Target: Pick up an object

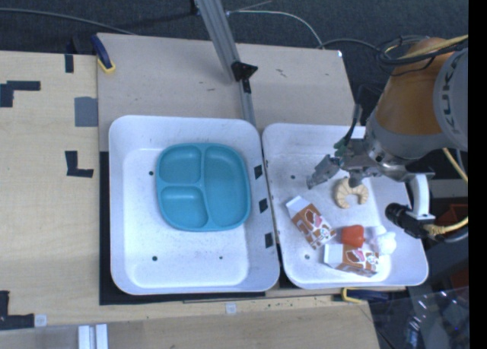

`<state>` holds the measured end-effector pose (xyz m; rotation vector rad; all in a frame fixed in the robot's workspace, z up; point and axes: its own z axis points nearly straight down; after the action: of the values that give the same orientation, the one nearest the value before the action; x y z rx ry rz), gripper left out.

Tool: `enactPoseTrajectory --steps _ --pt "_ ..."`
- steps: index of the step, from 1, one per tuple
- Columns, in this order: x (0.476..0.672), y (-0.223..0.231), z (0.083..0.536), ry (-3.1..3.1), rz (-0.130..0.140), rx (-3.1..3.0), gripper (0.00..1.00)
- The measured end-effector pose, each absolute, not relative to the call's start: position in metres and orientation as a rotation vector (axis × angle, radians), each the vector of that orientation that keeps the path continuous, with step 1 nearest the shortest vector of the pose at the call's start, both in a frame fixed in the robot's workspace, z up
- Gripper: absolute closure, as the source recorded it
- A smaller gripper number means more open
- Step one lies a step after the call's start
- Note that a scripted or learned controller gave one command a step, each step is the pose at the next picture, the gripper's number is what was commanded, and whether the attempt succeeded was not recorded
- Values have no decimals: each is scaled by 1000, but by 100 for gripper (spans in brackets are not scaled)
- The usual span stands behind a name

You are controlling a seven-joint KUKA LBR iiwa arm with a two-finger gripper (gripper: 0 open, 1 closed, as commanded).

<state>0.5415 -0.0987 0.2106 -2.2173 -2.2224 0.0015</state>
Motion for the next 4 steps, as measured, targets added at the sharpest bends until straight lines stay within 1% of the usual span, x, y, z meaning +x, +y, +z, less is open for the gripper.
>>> enactPoseTrajectory --steps 1,2,3,4 --pt "542 -99 211 -2222 2 -2218 0" --pt "548 -104 161 -2219 8 -2218 0" --pt "540 -96 111 -2219 8 -2215 0" --pt "540 -96 88 -2222 3 -2220 0"
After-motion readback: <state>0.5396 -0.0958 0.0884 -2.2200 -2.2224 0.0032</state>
